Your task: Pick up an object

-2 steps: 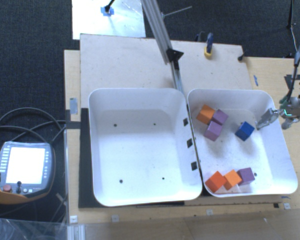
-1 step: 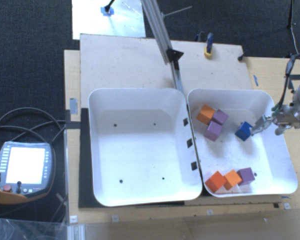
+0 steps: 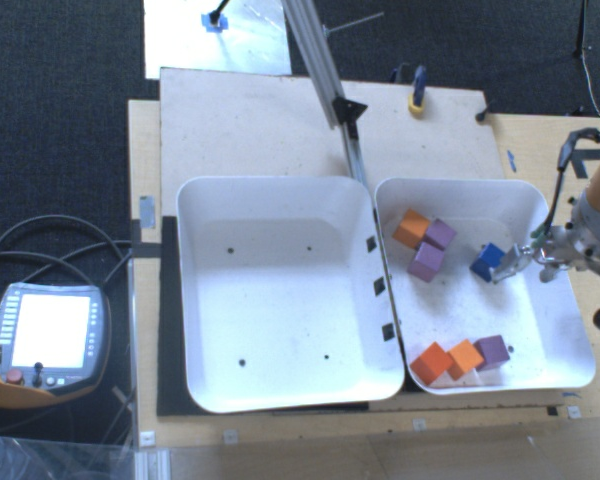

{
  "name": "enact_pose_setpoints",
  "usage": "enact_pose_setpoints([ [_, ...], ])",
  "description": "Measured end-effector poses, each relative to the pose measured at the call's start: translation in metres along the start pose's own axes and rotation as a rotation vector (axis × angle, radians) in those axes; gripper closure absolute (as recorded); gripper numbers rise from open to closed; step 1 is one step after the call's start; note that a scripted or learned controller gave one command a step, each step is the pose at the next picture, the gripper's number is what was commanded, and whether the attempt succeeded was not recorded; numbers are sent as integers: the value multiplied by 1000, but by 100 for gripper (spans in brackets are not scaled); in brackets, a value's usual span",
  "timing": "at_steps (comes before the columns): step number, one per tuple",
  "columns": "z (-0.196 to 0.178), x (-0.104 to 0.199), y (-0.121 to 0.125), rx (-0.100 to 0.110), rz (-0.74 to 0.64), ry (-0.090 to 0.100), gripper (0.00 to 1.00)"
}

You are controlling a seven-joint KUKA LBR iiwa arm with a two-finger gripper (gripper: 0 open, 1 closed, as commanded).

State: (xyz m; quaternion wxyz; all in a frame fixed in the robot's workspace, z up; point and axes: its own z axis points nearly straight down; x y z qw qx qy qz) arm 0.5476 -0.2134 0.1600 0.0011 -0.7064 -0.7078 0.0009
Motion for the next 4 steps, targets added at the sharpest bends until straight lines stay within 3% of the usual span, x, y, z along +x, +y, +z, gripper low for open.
enact_pose_setpoints([
  [1,45,8,2,0,-2,1,0],
  [2,31,7,4,-7,-3,-2,100],
  [4,-77,7,4,-12,-4,-4,100],
])
